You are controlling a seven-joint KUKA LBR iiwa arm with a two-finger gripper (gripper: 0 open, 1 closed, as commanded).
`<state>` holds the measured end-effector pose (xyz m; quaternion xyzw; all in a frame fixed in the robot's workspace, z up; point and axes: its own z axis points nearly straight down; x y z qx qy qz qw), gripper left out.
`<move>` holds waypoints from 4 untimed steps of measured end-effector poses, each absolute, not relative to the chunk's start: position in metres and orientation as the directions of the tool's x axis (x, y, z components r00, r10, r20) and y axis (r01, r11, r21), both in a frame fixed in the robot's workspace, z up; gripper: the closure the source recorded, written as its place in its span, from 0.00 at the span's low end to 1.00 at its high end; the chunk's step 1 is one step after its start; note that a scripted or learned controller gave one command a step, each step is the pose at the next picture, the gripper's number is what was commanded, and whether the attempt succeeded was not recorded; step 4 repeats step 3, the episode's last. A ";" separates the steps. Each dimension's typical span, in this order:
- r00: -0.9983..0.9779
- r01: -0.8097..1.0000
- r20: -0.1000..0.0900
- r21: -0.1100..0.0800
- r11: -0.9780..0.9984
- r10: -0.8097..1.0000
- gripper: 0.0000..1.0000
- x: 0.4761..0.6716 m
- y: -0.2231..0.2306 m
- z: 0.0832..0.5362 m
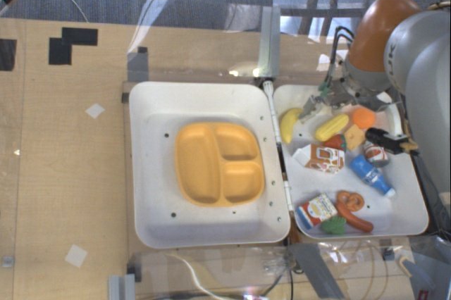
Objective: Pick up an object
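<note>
White bins (148,151) number two; one yellow plate (218,163) sits at nine o'clock from my gripper (325,96), whose grip I cannot tell.

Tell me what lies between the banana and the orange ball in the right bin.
In the camera view, a yellow corn-like toy lies between the banana and the orange ball, slanting up toward the ball.

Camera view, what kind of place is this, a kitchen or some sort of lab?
Most likely a robotics lab picking cell, not a kitchen: a grey arm reaches over two white bins, the food such as the banana looks like toys, and the bench sits on carpet.
</note>
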<state>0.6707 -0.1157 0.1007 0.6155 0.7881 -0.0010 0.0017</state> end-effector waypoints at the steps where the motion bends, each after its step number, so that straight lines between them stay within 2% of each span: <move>1: -0.430 0.903 -0.009 0.008 0.430 0.903 0.00 0.642 -0.096 0.089; 2: -0.432 0.902 -0.014 0.017 0.432 0.902 1.00 0.645 -0.095 0.103; 4: -0.434 0.901 -0.017 0.024 0.434 0.901 1.00 0.648 -0.094 0.115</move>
